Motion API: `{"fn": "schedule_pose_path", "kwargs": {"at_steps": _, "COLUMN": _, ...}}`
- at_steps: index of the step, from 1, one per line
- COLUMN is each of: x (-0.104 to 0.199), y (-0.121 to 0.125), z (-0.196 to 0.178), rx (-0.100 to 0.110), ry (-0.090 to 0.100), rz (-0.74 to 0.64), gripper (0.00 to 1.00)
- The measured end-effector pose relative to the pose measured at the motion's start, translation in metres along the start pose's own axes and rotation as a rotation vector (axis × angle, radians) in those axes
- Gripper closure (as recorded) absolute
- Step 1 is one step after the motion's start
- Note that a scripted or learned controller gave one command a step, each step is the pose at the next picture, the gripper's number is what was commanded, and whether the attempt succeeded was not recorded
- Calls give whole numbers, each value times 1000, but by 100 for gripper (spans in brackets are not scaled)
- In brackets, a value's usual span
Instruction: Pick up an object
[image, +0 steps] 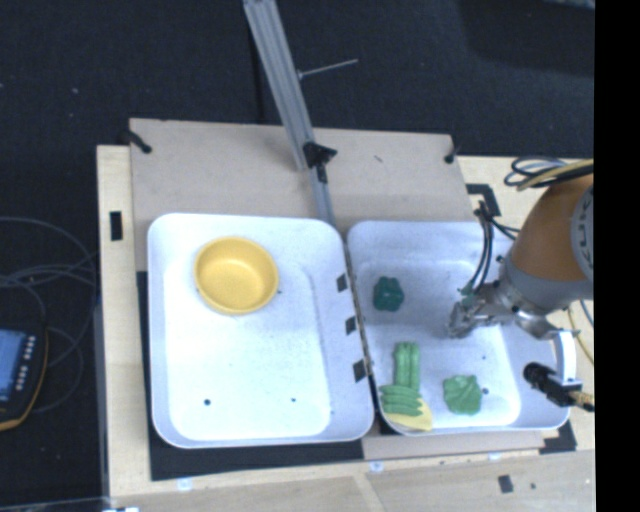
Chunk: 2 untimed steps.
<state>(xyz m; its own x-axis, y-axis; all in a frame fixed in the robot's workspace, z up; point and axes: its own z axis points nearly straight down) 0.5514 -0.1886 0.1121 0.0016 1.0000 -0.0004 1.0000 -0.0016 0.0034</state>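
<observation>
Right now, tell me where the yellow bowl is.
The yellow bowl sits in the left bin, toward its upper left corner, well apart from the green items in the right bin.

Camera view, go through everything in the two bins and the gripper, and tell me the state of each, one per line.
yellow bowl: upright, open side up, in the left bin.
dark green lump: resting free in the right bin.
long green toy: lying flat near the front wall, by the divider.
light green piece: lying free, front of the right bin.
gripper: low over the right bin, nothing seen between its fingers.
</observation>
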Motion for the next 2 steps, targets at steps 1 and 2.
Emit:
{"fn": "schedule_pose_path", "kwargs": {"at_steps": 1, "x": -5, "y": -8, "z": -54, "rx": -2, "ry": -1, "rz": 0, "gripper": 100}}
{"fn": "schedule_pose_path", "kwargs": {"at_steps": 2, "x": 3, "y": -2, "z": -110, "rx": -3, "ry": -1, "rz": -2, "gripper": 100}}
